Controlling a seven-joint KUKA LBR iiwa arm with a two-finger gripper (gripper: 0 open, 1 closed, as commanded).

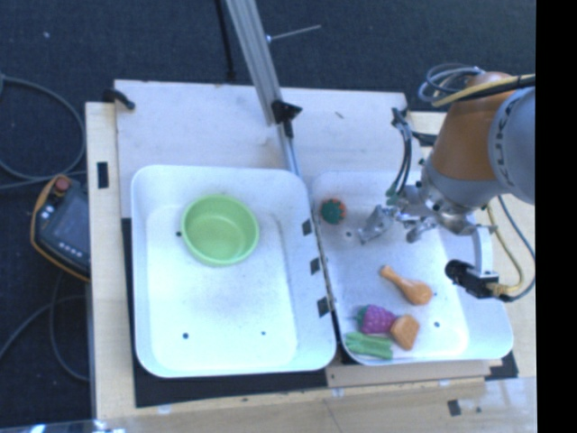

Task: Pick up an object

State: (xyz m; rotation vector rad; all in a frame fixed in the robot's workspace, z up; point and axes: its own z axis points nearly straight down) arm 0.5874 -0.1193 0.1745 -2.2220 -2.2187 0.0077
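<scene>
A: Candidates sit in the right bin (482, 336). A small green-and-red ball (334, 210) lies alone near the bin's upper left corner. An orange toy shaped like a drumstick or squash (406, 285) rests mid-bin. Against the near rim cluster a purple grape bunch (377, 318), a green pod-like piece (369, 345) and an orange chunk (406, 332), all touching or nearly so.

B: And the claw (389, 225)?

A: It hangs over the upper part of the right bin, between the ball and the drumstick-shaped toy. Its fingers look spread; nothing sits between them. Height above the bin floor cannot be judged from this slant.

B: Best target, then?

A: Probably the ball or the orange toy. Both lie apart from their neighbours, so the fingers would have free space either side. The cluster by the near rim is riskier: one finger could land on a neighbour and push the lot about.

B: Points of technique?

A: Centre over the chosen piece before descending. For the orange toy, close across the narrow neck rather than along its length. The ball may roll; straddle it squarely. The left bin (225, 341) holds a green bowl (220, 230), well apart from the claw.
</scene>
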